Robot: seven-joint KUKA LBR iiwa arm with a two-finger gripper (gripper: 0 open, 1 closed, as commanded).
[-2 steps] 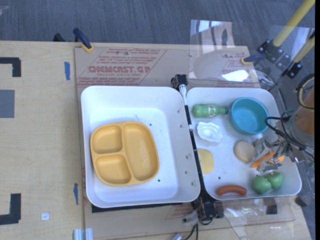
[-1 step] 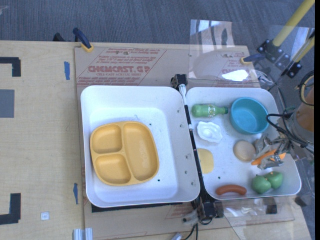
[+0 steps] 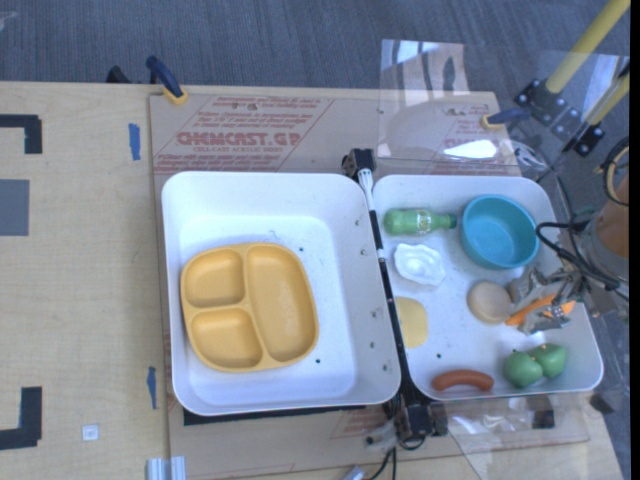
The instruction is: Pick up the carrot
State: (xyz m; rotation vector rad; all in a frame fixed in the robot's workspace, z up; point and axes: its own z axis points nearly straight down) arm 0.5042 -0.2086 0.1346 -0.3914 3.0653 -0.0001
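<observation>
Reaching for a thin orange carrot [image 3: 527, 313] wedged beside a round tan bun [image 3: 489, 302].
Clutter around the carrot risks a missed grasp; the gripper's [image 3: 545, 303] opening cannot be told.

The wooden bench [image 3: 70, 298] carries a printed cardboard sheet [image 3: 240, 133]; on it two white bins, left [image 3: 200, 193] and right [image 3: 575, 368], sit touching side by side.

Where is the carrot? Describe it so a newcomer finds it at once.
Look in the right white bin, along its right-hand wall. Below the blue bowl and beside the tan round piece lies the carrot. It is the only thin orange stick there, above the green pepper.
</observation>
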